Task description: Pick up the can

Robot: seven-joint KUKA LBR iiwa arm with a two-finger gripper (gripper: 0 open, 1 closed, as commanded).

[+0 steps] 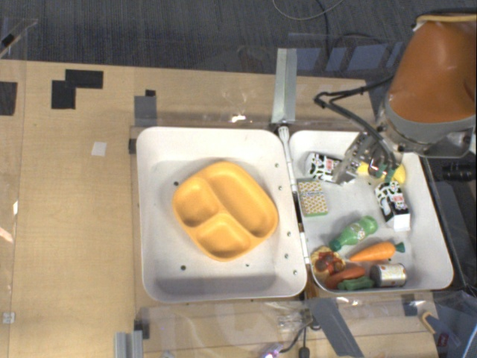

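Observation:
The can (pixel 387 275) is small and silvery with a dark end. It lies on its side in the front right corner of the right bin (pixel 440 252), just below a carrot (pixel 373 253). My gripper (pixel 361 161) hangs over the back of the same bin, between two black-and-white cartons, far from the can. The arm's orange band (pixel 436 69) fills the upper right and hides part of the bin's back edge.
A green bottle (pixel 354 232), a speckled packet (pixel 313 198), two cow-patterned cartons (pixel 322 166) (pixel 393 200), a yellow item (pixel 400 174) and red and green food toys (pixel 335 265) share the right bin. The left bin (pixel 156 274) holds a yellow divided plate (pixel 223 209).

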